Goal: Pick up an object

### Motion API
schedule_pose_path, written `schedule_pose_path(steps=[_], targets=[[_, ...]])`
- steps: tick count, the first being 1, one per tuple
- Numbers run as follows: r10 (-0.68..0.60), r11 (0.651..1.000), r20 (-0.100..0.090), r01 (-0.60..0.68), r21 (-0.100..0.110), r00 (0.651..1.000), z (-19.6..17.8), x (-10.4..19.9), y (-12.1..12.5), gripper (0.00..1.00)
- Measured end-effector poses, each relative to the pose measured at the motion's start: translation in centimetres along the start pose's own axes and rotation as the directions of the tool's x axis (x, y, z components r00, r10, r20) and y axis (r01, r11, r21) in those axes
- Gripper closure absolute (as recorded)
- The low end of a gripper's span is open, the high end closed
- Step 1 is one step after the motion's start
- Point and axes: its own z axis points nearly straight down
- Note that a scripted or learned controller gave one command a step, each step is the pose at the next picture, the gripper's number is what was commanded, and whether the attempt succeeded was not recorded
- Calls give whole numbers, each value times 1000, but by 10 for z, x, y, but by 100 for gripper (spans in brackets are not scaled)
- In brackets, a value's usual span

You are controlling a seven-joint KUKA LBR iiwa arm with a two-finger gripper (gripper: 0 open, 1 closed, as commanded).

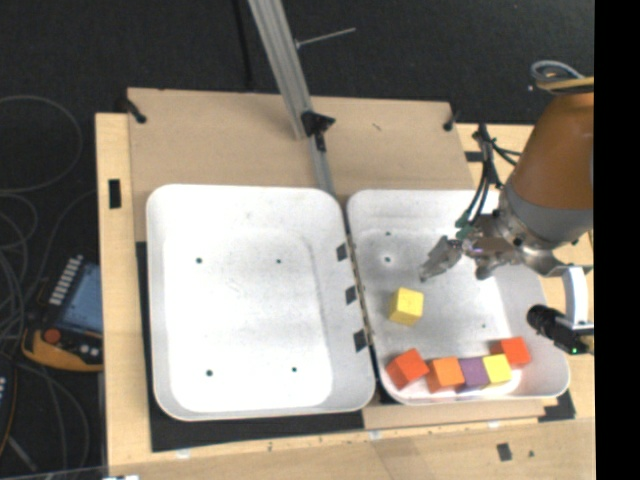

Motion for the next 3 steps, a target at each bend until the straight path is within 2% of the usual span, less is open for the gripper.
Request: schedule_pose_path(steps=[1, 2, 3], targets=[[-3, 1000, -3, 3, 10, 1000, 110, 14, 21, 0], [-4, 1000, 0, 4, 2, 1000, 151, 14, 45, 0], [0, 1000, -1, 0, 3, 1000, 150, 19, 29, 0]])
